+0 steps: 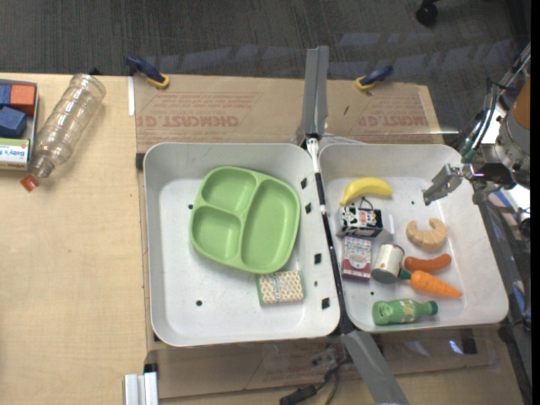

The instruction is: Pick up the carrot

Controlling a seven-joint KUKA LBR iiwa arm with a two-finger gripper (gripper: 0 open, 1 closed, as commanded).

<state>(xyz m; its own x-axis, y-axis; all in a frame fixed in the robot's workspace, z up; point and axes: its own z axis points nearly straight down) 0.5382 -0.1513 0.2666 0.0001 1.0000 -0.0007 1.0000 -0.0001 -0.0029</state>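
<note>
Two shallow white bins sit side by side on a bench, seen from above at a slant. The right bin holds the carrot, an orange toy lying on its side toward the bin's 5 o'clock corner, its green end pointing to 9 o'clock. Just above it, at 12 o'clock from the carrot, lies a red sausage, close beside it. A small silver can lies at the carrot's 10 o'clock, and a green bottle lies on its side at the carrot's 7 o'clock. Further toward the back of the bin are a croissant, a yellow banana, a small black-and-white carton and a pink box.

The gripper hangs over the bin's 2 o'clock corner, well apart from the carrot, with nothing between its fingers; how wide they stand cannot be told from this angle.

The left bin holds a green divided plate near its middle and a small patterned packet at the plate's 5 o'clock. On the bench at far 10 o'clock lie a clear plastic bottle and a box of coloured blocks.
</note>
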